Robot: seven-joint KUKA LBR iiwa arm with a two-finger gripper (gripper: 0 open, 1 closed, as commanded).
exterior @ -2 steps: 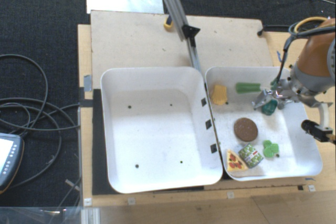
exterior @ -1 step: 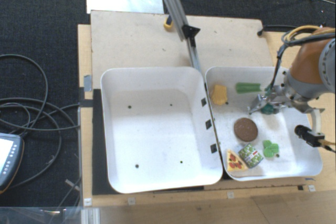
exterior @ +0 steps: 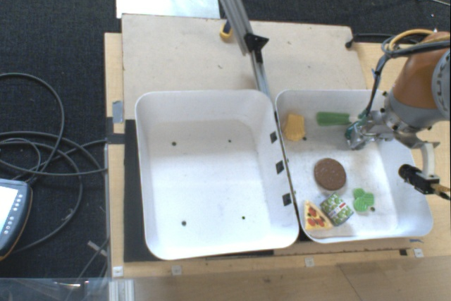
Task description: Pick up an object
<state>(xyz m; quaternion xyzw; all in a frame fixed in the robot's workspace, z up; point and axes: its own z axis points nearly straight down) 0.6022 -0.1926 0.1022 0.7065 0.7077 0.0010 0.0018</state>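
So far nothing looks picked up. The claw [exterior: 357,134] hangs low inside the right bin [exterior: 416,211], near its far right part, with the grey and orange arm [exterior: 423,91] coming in over the rim behind it. At this size the tip is a small metallic blur, so I cannot tell how it is set, and no object can be seen caught in it.

Closest to the claw is a green stick-like piece [exterior: 332,119], lying flat just to its left, its near end almost at the tip; whether they touch I cannot say. Farther left along the same far side sits a yellow block [exterior: 294,127], close to the wall shared with the other bin. Below the claw, toward the middle of the bin floor, lies a brown round disc [exterior: 330,173]. Nearer the front edge are a small green leafy piece [exterior: 363,201], a green and white patterned cube [exterior: 339,210] and, just beside it, a pizza-slice toy [exterior: 316,216].

The left bin [exterior: 151,222] stands alongside.

My judgement: the reach is made, with the green stick the likeliest target, but the grasp and the lift are both left to do.
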